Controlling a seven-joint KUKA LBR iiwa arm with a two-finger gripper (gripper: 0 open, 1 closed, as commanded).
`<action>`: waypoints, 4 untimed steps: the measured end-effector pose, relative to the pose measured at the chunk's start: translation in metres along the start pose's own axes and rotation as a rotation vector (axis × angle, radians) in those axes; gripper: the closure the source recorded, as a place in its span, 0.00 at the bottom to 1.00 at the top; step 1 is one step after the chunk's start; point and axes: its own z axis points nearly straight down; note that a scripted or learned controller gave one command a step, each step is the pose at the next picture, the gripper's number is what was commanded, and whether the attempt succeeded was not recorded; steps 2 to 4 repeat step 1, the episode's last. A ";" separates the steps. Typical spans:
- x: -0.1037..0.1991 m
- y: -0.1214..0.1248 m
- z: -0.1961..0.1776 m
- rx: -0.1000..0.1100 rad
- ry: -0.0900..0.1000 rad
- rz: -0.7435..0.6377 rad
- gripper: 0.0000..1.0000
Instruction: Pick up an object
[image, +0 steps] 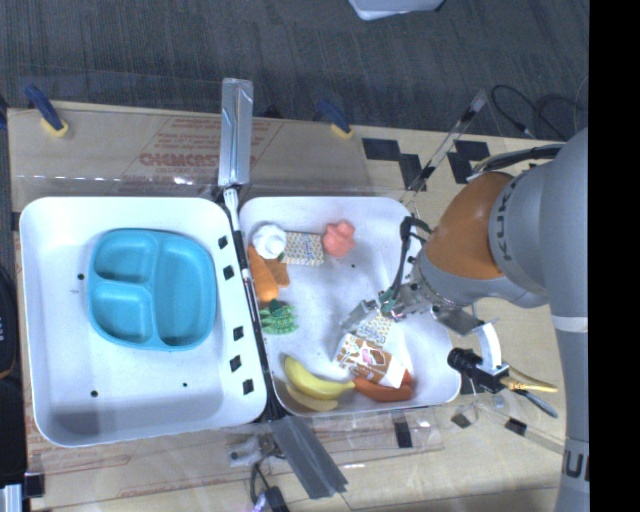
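In the right bin (300, 215), the gripper (372, 312) sits low, just above a printed packet (370, 352); finger state cannot be determined. The packet overlaps a red pepper (385, 388) beside a banana (310, 382). Risk: the flat packet slips free, or the neighbours get dragged.

Grey arm (560, 230) with an orange band (475, 232) and black cable.

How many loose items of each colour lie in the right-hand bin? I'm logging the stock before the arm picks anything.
Yellow: 1, banana
Orange: 1, carrot
Green: 1, leafy piece
Pink: 1, lumpy toy
Red: 1, long piece
White: 1, round piece
Patterned: 2, packet and small box
Total: 8
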 end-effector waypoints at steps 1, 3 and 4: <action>0.053 0.019 0.001 0.003 0.003 0.004 0.00; 0.053 0.019 0.001 0.003 0.003 0.004 0.00; 0.053 0.019 0.001 0.003 0.003 0.004 0.00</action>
